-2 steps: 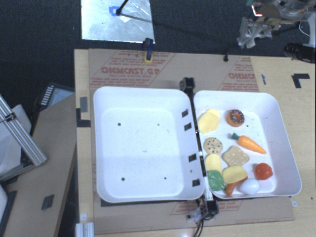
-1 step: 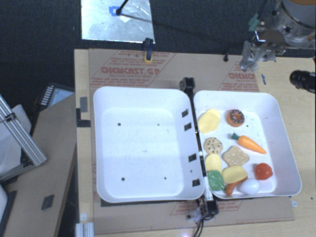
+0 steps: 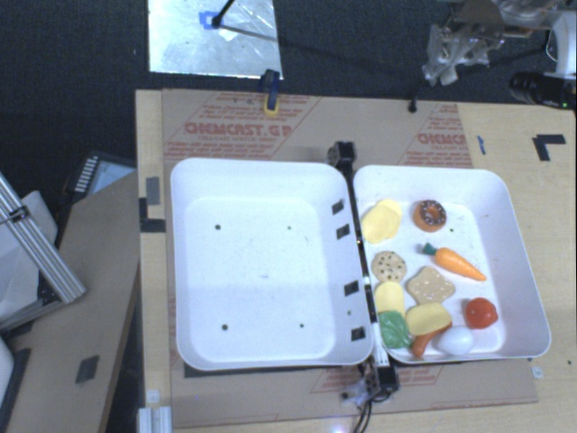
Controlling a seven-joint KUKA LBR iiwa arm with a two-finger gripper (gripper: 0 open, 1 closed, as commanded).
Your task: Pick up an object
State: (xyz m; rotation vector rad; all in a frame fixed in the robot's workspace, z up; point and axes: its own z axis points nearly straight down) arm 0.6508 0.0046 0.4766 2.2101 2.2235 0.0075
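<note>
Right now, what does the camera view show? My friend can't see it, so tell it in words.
Two white bins sit side by side on a bench; the right bin holds toy food, including a carrot, a donut, a tomato and an egg. The robot's hand hangs high above, past the bins' far edge.

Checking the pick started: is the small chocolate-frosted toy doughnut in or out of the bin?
In: the doughnut lies flat inside the right white bin.
</note>
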